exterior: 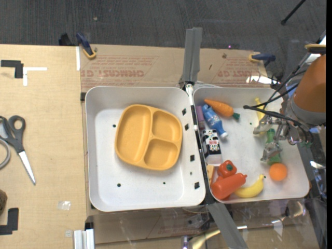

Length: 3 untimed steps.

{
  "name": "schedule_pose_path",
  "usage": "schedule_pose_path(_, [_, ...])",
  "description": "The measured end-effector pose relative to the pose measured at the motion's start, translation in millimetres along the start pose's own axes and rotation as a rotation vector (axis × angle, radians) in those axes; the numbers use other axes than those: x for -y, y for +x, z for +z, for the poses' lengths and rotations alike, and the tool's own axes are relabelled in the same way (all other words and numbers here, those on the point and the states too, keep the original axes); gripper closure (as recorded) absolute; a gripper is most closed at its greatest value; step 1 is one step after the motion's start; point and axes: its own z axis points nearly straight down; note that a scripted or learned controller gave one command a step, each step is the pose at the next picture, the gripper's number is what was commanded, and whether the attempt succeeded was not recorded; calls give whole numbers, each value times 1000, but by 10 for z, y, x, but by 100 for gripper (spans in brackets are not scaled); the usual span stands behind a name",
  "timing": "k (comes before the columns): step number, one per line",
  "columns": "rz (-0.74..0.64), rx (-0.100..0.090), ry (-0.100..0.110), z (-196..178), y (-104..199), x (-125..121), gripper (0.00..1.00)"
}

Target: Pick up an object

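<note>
Yellow divided plate (149, 137) in left bin (98, 154)

Yellow-orange divided plate (149, 137), red pepper (226, 168), yellow banana (251, 188), blue bottle (213, 120).

A pale wooden worktop (41, 139) carries a sheet of brown cardboard (135, 66) printed with red lettering. Beyond the cardboard's far edge lies dark grey carpeted floor (129, 9). A blue clamp (85, 44) grips the cardboard's far left corner. Left of the cardboard, scissors (18, 144) lie on the wood, with black tape marks (13, 66) farther back.
</note>
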Motion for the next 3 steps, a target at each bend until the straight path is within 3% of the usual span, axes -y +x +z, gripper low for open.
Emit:
schedule_pose_path(1, [124, 0, -1, 5, -424, -776, 0])
schedule_pose_path(2, [185, 0, 1, -1, -606, -1299, 0])
schedule_pose_path(3, [205, -3, 0, 6, 360, -679, 0])
